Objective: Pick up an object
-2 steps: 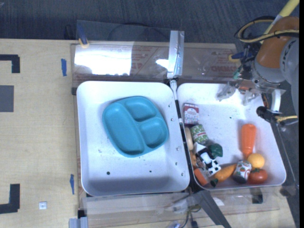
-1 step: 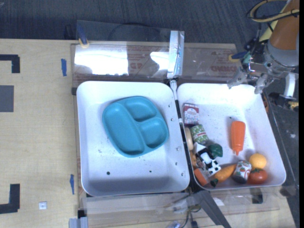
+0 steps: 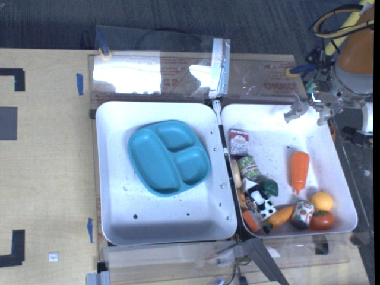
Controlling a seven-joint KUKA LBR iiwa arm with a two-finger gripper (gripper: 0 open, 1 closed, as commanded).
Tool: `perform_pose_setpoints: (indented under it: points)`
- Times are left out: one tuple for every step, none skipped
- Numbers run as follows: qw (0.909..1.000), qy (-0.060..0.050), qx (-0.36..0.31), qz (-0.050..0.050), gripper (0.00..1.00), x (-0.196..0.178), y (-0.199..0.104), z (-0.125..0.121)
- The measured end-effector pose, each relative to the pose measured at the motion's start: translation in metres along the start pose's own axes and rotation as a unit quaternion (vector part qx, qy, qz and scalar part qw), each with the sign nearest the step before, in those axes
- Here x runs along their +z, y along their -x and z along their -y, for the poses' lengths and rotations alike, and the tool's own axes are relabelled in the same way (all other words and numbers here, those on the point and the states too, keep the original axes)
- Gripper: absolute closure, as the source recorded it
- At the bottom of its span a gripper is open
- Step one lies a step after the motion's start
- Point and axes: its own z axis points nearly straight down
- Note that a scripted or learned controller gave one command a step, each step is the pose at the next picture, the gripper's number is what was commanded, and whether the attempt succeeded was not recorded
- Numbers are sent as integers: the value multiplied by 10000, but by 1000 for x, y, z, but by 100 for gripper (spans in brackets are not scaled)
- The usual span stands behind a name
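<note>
The left bin [image 3: 113, 159] carries a blue tray [image 3: 169, 156] at its middle, white floor bare on all sides of it. The right bin [image 3: 341, 177] has open floor across its upper half; the clutter sits along its left wall and lower rim. My gripper [image 3: 309, 108] hangs at that bin's upper right corner, fingers spread, pinching nothing. Nearest item below me: an orange bottle [image 3: 299, 171], lying lengthwise, standing apart, clear floor to its left. Lower right: a yellow ball [image 3: 322, 201] touching a tomato [image 3: 322, 220]. A red carton [image 3: 238, 142] lies by the left wall.
</note>
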Motion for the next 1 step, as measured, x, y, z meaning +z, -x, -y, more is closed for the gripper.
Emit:
perform_pose_setpoints:
  points:
    - [9999, 40, -148, -19, 0, 81, 12, 59]
